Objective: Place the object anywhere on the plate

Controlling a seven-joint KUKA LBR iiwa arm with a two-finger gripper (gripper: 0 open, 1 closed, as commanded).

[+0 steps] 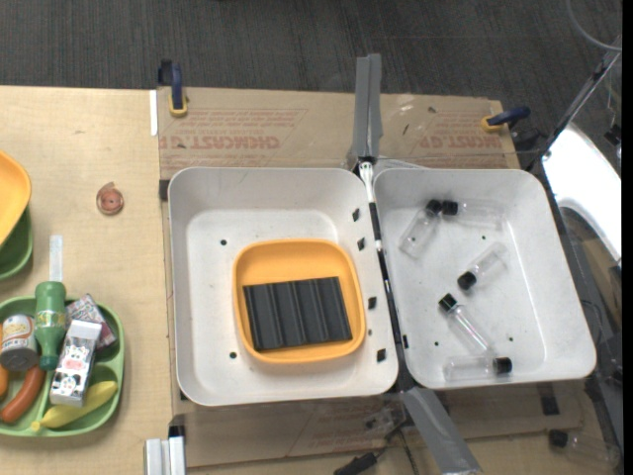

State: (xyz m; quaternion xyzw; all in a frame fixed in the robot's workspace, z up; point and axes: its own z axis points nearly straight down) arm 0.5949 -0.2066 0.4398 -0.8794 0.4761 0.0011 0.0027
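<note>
Whether the fingers stood open or shut could not be told, nor how the task's things lay relative to them. An orange plate (297, 252) sat in the middle of the left bin (198, 201), and a black ribbed block (297, 312) lay flat on it, covering most of its floor and well inside its rim. In the right bin (534, 216) lay four clear vials with black caps, all on their sides and apart from one another: a far vial (423, 224), a middle vial (482, 266), a slanted vial (465, 327) just below it, and a near vial (475, 368) along the front wall. Both bins rested on cardboard (257, 132). Off to the left, on the wooden bench (79, 137), stood a green tray (109, 389) of toy food and a small pink disc (110, 200)
</note>
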